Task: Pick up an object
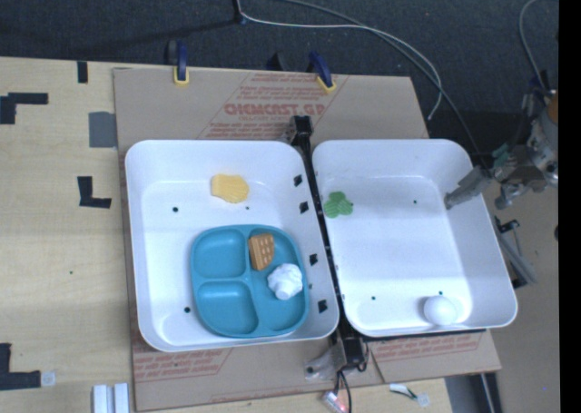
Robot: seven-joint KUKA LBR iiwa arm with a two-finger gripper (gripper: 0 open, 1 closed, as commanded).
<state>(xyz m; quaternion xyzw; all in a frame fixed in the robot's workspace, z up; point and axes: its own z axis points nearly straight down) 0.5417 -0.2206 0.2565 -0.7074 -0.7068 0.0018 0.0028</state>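
1. Two shallow white bins of smooth, glossy plastic with rounded corners sit side by side on a flat sheet of brown cardboard point(272, 103) printed with red lettering; the left bin point(150, 221) and the right bin point(399, 166) touch along a dark central seam.
2. In the left bin lies a teal tray point(222, 298), smooth and rounded, moulded into three compartments.
3. A ridged, tan, waffle-like piece point(261, 250) lies in the tray's upper right compartment, and a crumpled white lump point(285, 281) rests just below it, at the divider.
4. A flat, yellow, irregular piece point(231, 188) lies on the bin floor above the tray, apart from it.
5. In the right bin, a small bumpy green object point(339, 204), perhaps a toy broccoli, sits near the left wall.
6. A smooth white ball point(441, 310) rests at that bin's lower right corner.
7. The tool point(461, 191) is at the right bin's right rim, a grey, angular metal form, well apart from every object; whether its fingers are apart or together I cannot tell.
8. Two yellow-tipped blue clamps point(182, 68) pin the cardboard's far edge to the bench.
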